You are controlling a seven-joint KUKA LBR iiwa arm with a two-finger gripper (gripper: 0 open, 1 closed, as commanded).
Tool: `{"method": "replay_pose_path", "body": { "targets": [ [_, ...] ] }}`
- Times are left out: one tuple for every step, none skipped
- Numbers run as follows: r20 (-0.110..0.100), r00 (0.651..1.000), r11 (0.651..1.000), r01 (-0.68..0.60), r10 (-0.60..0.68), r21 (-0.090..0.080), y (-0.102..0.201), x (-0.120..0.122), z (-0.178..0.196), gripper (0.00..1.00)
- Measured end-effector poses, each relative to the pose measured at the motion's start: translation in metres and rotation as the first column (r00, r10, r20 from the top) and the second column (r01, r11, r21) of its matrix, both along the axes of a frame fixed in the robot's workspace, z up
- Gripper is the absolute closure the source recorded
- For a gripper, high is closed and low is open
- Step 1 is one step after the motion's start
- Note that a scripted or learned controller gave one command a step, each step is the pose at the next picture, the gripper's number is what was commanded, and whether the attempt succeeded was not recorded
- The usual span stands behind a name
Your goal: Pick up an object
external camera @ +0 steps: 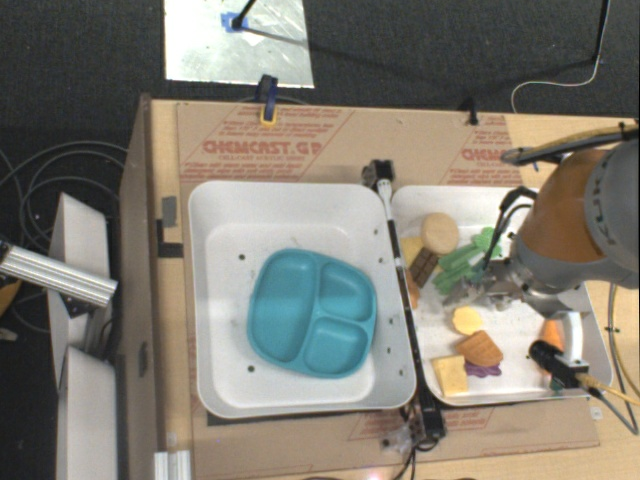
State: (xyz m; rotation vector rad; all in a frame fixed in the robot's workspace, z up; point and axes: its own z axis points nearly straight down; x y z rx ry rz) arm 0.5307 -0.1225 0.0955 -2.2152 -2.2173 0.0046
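Left bin (215, 218): a blue divided plate (312, 311) is lying mid-floor, leaving open margin along every wall. Right bin (500, 393): the gripper (478, 290), finger state impossible to tell, is hovering centrally over green pieces (462, 259); toy foods are crowding the near edge.

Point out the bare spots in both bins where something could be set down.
Left bin: bare white floor borders the blue tray all round, widest along the far wall and left wall. Right bin: crowded; a round piece, green piece, yellow piece and cheese wedge fill it, with the claw over them. A little floor shows at its far right.
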Motion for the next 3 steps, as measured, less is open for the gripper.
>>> {"method": "replay_pose_path", "body": {
  "targets": [
    [0.003, 1.0, 1.0, -0.001, 0.001, -0.001, 0.03, -0.047, -0.012, 0.0],
    [0.023, 1.0, 1.0, -0.004, 0.004, -0.01, -0.029, 0.075, 0.015, 0.0],
    [0.004, 1.0, 1.0, 0.003, -0.003, -0.002, -0.021, -0.014, 0.044, 0.0]
  ]
}}
